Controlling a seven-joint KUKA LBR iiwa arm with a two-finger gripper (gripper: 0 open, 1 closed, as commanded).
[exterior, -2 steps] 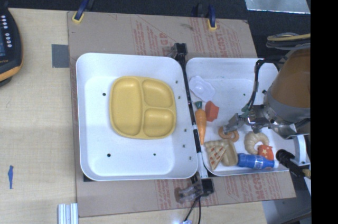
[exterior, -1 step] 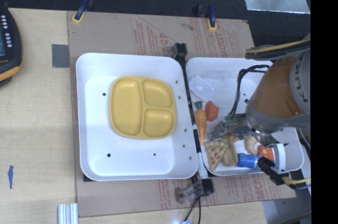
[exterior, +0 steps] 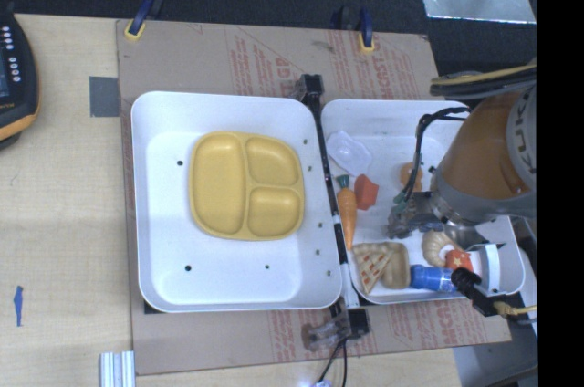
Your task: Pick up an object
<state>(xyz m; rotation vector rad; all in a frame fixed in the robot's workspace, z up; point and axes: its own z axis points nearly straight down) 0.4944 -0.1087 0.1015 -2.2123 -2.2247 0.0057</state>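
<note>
Glossy white plastic formed the right bin, where a tapered orange carrot, a waffle-textured wedge and a blue cylinder were scattered; the gripper was lowered among them.

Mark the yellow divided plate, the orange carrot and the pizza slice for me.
yellow divided plastic plate [exterior: 246, 185], camera view, central ridge
orange toy carrot [exterior: 347, 210], camera view, mid-body
tan toy pizza slice [exterior: 380, 265], camera view, top face

Two white bins, one yellow plate
</note>
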